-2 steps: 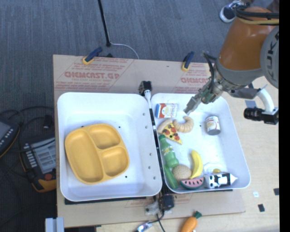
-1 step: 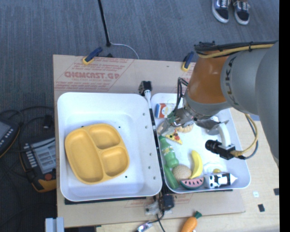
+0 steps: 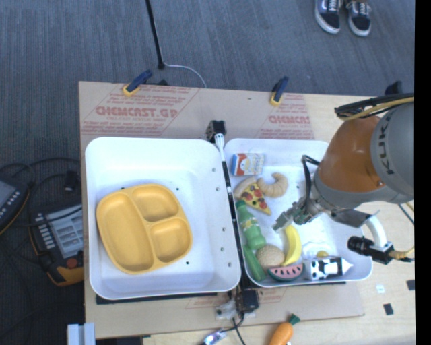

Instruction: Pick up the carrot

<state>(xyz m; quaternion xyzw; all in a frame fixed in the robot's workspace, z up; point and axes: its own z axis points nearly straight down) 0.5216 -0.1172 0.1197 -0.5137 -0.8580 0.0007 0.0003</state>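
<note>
Two shallow white bins sit side by side on a brown cardboard-covered bench [image 3: 135,108]. The left bin [image 3: 121,151] holds a yellow three-compartment plate [image 3: 143,227]. The right bin [image 3: 283,145] holds toy food: a small milk carton [image 3: 246,164] near the top, a croissant [image 3: 275,184] beside a pizza slice [image 3: 254,196], a green vegetable [image 3: 252,236] along the left wall, a banana [image 3: 292,244], a round tan piece [image 3: 270,255], a watermelon slice [image 3: 285,273] and a black-and-white cow-patterned item [image 3: 328,267]. A pair of dark sneakers [image 3: 343,15] stands on the grey carpet beyond the bench.
</note>
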